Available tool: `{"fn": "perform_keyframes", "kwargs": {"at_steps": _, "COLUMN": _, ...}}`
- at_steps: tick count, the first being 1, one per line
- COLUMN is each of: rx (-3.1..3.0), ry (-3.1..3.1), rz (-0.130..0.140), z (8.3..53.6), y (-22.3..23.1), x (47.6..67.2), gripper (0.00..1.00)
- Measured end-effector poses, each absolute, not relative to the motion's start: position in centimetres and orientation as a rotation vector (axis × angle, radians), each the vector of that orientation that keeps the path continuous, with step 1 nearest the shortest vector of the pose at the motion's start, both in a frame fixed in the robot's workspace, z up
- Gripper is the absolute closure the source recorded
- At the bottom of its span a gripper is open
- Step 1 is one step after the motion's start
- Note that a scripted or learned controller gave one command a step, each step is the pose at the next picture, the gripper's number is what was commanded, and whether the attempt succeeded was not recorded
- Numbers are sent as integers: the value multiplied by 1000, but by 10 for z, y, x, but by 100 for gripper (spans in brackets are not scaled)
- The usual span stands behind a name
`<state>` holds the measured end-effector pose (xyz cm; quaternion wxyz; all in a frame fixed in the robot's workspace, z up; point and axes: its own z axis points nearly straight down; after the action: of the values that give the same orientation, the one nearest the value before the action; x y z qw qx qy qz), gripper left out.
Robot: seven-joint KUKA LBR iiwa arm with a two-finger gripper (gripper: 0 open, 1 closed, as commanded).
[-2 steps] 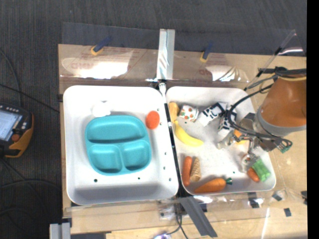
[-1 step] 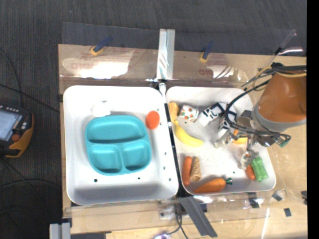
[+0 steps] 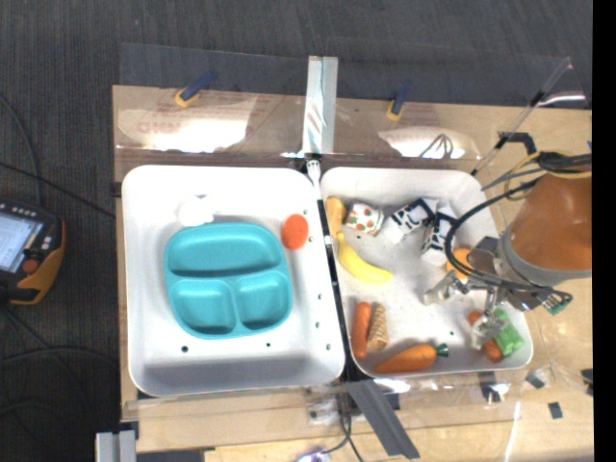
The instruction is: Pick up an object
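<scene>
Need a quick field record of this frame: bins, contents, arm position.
left bin: teal divided tray, small orange ball beside it
right bin: banana, large carrot, small carrot, patterned cup, black-and-white items
arm: enters from right, over right bin's right side
gripper: low in right bin, finger state unclear
grasp: none visible

claw (image 3: 462, 292) low, arm from right
</scene>
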<state>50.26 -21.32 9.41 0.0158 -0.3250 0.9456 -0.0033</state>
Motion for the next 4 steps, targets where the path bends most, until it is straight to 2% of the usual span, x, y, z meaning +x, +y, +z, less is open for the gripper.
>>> {"fn": "perform_keyframes", "kwargs": {"at_steps": 2, "rx": -970, "ry": 2958, "rz": -9, "z": 94, "y": -214, "x": 504, "gripper": 0}}
{"fn": "perform_keyframes", "kwargs": {"at_steps": 3, "rx": -958, "ry": 2970, "rz": -17, "z": 92, "y": -210, "x": 498, "gripper": 0}}
{"fn": "perform_keyframes", "kwargs": {"at_steps": 4, "rx": -1689, "ry": 2636, "rz": 15, "z": 90, "y": -211, "x": 499, "gripper": 0}}
